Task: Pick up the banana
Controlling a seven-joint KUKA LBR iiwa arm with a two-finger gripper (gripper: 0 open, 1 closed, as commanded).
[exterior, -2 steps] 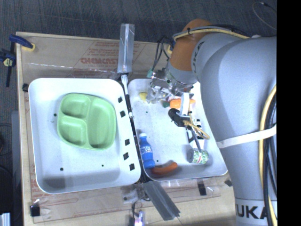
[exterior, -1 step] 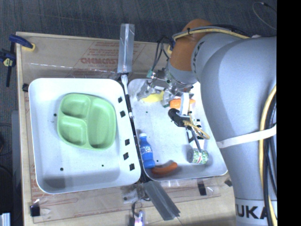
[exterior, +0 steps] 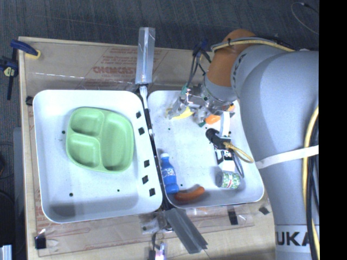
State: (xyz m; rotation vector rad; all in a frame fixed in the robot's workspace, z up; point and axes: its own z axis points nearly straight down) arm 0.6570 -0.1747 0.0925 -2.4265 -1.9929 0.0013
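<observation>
**Me:** Camera view, left to right. On the wooden surface (exterior: pixel 70 64), the left bin (exterior: pixel 49 199) holds a green divided plate (exterior: pixel 100 140). That plate is none of my business.

**You:** And the right bin?

**Me:** The right bin (exterior: pixel 187 145) has a blue bottle (exterior: pixel 168 173) along its left wall, a reddish sausage (exterior: pixel 188 193) by the near rim and a green-labelled can (exterior: pixel 230 180) in the near right corner. The banana (exterior: pixel 184 112) lies at the far end, a small yellow shape on the bin floor.

**You:** Where are you?

**Me:** My gripper (exterior: pixel 201 103) is down at that far end, just to the right of the banana and crowding it. An orange piece (exterior: pixel 212 119) sits just beyond.

**You:** Do you have it?

**Me:** I can't tell. My own wrist covers the tips from this angle, so whether my fingers are spread or pressed together is hidden, and I see no banana between them.

**You:** So how far along?

**Me:** I'd judge the reach is done, since I am at the fruit. The banana looks to be resting on the bin floor, so a sure grip and the lift are left.
</observation>
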